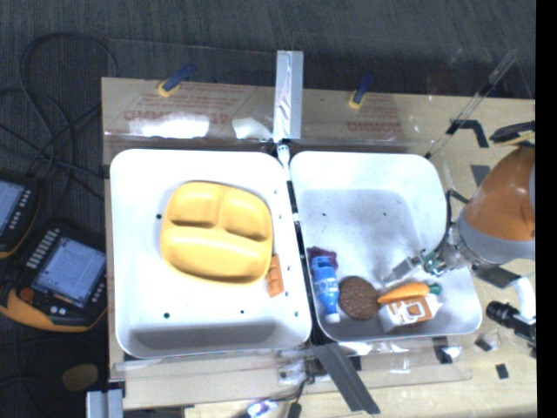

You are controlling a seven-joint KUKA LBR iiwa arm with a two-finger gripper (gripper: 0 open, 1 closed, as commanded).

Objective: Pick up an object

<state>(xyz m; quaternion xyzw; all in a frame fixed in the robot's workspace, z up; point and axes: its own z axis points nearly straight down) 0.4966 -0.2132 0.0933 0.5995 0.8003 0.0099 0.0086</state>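
My end effector (416, 268) sits low in the right bin (365, 177), near its right wall and just above the cluster of things along the bin's front edge. I cannot tell how it is set, so I claim no hold on anything. The nearest candidate is the carton (407, 310), a small white box with an orange top lying on its side in the bin's front right corner; its orange edge is just below my tip, perhaps touching, though I cannot be sure. Just left of the carton, touching it, lies a brown cookie (357, 297), flat on the bin floor, and left of that a blue bottle (325, 287) lies lengthwise close to the bin's left wall, with something dark purple at its far end. These three seem to have gathered at the front because the bin slopes or they were dropped there; packed so, they leave little room for a clean grasp. I judge I am in the approach to the carton, coming in from the bin's right wall since my arm (505, 207) reaches over that side. The risk is that I nudge the carton against the cookie rather than close around it. Beyond the bin's left wall, the left bin (139, 320) carries a yellow tray (218, 231) and a small orange piece (275, 277) beside it.
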